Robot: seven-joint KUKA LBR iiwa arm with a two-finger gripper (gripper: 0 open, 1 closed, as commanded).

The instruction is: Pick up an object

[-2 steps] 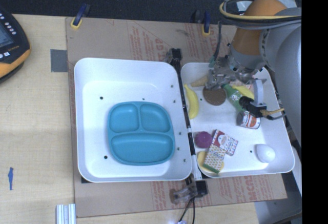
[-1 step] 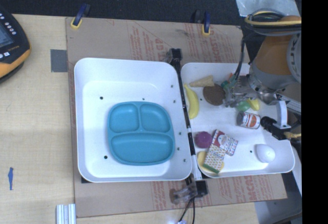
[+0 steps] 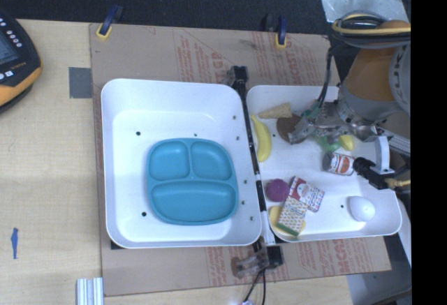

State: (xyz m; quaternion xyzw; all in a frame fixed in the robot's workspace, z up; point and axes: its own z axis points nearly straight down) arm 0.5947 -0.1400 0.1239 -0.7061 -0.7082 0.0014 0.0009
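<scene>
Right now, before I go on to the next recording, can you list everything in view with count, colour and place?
bins: 2, white, side by side on the bench
plate: 1, blue, three compartments, in the left bin
banana: 1, yellow, right bin, along its left wall
ball: 1, purple, right bin, below the banana
packet: 1, red and white, right bin, right of the ball
box: 1, yellow-green, right bin, near front edge
can: 1, red and white, lying in the right bin
egg: 1, white, right bin, front right corner
clamps: 2, blue and yellow, back edge of the board
arm: 1, grey with orange band, over the right bin
jaws: 1 set, grey, low over the right bin's back
</scene>
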